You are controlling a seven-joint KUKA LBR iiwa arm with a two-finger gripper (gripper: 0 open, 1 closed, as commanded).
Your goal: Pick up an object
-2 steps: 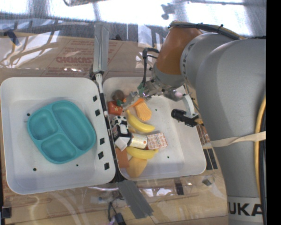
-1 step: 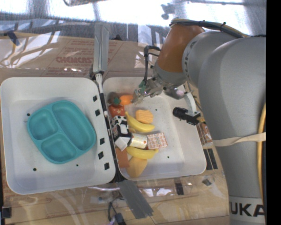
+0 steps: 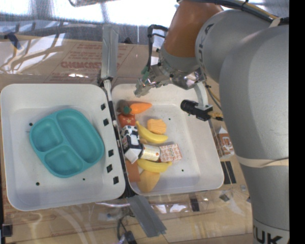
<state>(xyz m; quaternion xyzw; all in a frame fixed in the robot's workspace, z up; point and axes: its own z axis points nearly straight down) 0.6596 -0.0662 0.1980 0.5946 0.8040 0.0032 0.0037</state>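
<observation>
My gripper [image 3: 142, 88] hangs over the far left corner of the right bin [image 3: 193, 151], just above and behind the orange carrot [image 3: 139, 107]. Nothing shows between its fingers. Along the bin's left wall lies a heap of toy food: a red tomato-like piece [image 3: 126, 119], a yellow banana [image 3: 151, 135], an orange block [image 3: 156, 125], a black and white item [image 3: 130, 135], a wrapped snack packet [image 3: 170, 152], a second banana [image 3: 153, 165] and an orange piece [image 3: 148, 180].
The left bin [image 3: 20, 177] holds a teal divided plate [image 3: 66, 142]. A grey divider rail [image 3: 110, 60] runs up between the bins. The arm's big grey body covers the right side of the view. A black knob [image 3: 195, 109] sticks out over the right bin.
</observation>
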